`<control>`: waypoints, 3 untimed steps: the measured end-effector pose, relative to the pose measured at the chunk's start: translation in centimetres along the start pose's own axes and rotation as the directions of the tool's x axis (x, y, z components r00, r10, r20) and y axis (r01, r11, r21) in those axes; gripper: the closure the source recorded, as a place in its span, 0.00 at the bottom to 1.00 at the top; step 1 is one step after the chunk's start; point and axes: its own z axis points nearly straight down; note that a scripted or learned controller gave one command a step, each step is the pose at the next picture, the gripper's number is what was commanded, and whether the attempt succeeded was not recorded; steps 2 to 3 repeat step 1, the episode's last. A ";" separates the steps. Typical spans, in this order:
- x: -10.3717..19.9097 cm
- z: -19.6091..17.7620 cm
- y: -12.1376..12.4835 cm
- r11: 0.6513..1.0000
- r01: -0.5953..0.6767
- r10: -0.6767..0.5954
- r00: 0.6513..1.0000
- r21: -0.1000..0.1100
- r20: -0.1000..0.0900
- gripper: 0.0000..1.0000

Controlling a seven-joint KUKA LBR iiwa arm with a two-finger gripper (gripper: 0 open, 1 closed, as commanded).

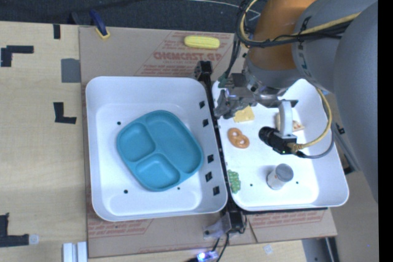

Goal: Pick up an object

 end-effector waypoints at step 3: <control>5.3 1.0 1.7 1.000 0.000 0.000 1.000 -0.001 0.001 1.00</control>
